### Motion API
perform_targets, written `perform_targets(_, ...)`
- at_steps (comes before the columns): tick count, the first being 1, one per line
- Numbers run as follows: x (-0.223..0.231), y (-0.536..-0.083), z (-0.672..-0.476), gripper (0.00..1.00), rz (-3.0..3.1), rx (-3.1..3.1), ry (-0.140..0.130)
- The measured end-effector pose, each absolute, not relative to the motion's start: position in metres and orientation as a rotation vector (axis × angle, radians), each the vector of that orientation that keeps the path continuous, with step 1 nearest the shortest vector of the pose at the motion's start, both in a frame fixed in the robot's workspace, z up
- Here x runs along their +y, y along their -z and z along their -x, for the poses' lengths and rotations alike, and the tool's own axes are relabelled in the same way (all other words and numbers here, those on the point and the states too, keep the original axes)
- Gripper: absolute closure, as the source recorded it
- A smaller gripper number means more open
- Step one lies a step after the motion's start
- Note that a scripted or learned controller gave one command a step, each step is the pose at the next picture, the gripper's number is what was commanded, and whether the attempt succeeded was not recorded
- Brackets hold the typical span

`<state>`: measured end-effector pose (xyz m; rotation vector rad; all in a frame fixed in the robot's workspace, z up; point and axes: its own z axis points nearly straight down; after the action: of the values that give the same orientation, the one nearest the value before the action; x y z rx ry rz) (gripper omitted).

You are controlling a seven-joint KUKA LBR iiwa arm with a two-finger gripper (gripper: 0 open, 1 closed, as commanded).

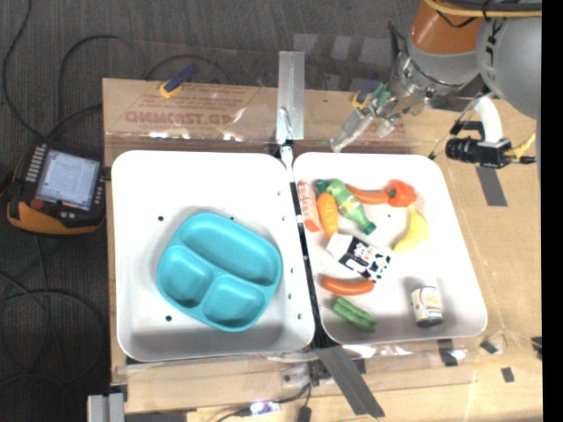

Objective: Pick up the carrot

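Above the right bin [457, 236], beyond its far rim, we see the gripper [347, 139] empty with its state unclear, the carrot [326, 214] lying near the bin's left wall, so we should descend squarely across its width.

The carrot [326, 213] I am after is a small orange toy, stubby and tapered, with a bit of green at its top end. It lies flat on the floor of the right-hand white bin [457, 236], in the upper left part, close to the wall that meets the other bin. It stands nearly upright in the picture, leaning a little, green end toward the far rim. A green bottle [346, 202] lies just beside it on the right, touching or almost touching. Nothing covers it.
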<state>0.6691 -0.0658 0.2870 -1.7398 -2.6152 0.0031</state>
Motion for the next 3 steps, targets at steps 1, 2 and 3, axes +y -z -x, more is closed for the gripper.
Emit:
perform_targets(1,-0.065,-0.295,-0.67,1.0,1.737,-2.614,-0.002)
perform_targets(2,-0.065,-0.295,-0.67,0.0,1.737,-2.614,-0.002)
perform_targets(3,-0.065,-0.182,-0.638,0.0,1.62,-2.688,-0.002)
